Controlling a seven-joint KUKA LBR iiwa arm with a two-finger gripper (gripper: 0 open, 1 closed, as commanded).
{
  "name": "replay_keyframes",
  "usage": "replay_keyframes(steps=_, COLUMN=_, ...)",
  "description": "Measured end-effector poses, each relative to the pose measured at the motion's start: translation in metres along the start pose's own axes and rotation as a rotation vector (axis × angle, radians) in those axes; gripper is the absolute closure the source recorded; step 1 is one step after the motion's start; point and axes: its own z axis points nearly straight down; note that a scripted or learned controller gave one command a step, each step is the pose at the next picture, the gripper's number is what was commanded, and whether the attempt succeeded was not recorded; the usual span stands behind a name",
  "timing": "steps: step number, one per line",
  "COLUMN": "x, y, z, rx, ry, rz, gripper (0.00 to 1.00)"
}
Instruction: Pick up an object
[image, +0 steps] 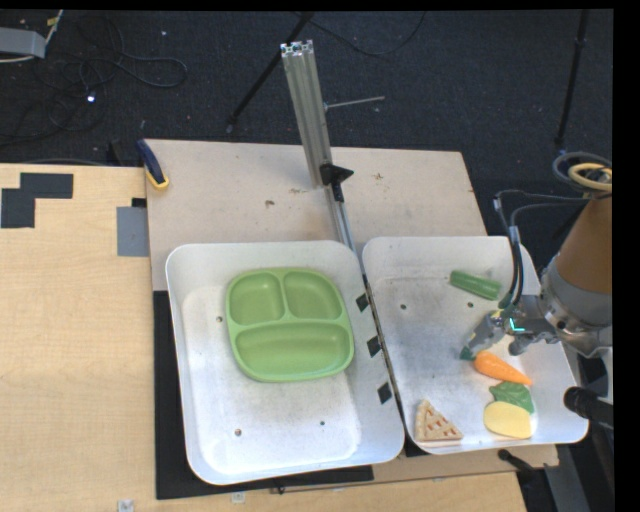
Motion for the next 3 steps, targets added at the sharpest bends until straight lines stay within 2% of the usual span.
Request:
replay_keyframes(steps=1, x=0.0, y=0.001, z=-0.001, rx=-0.002, ry=0.0, rz=0.0, gripper=0.0)
replay_keyframes(steps=2, x=-0.001, y=-0.008, z=0.06, rx=0.005, ry=0.002, rz=0.0, gripper=0.0)
replay_keyframes(steps=3, x=-0.001, y=-0.007, z=0.11, rx=-0.002, ry=0.002, rz=0.001, gripper=0.0)
